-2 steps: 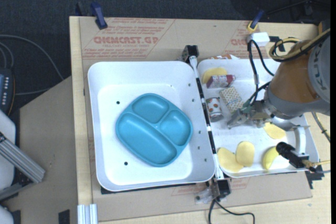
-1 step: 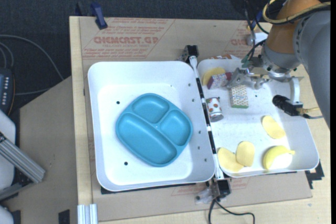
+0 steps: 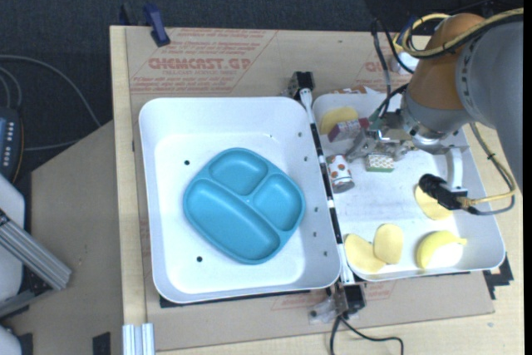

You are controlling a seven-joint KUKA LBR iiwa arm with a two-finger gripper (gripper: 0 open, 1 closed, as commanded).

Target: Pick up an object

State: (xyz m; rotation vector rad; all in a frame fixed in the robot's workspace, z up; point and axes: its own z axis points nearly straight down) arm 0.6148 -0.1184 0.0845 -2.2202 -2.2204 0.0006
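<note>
Jaws (image 3: 376, 147) hard to make out, near green-white packet (image 3: 381, 163).

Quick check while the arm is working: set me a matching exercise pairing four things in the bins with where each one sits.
Things:
1. blue divided plate
2. small can
3. yellow lemon-like fruit
4. gripper

Places:
A. near corner of the right bin, by its outer edge
B. upper part of the right bin, low over a small green and white packet
C. middle of the left bin
D. right bin, close to the divider between the two bins

Pairs: 1-C, 2-D, 3-A, 4-B
</note>
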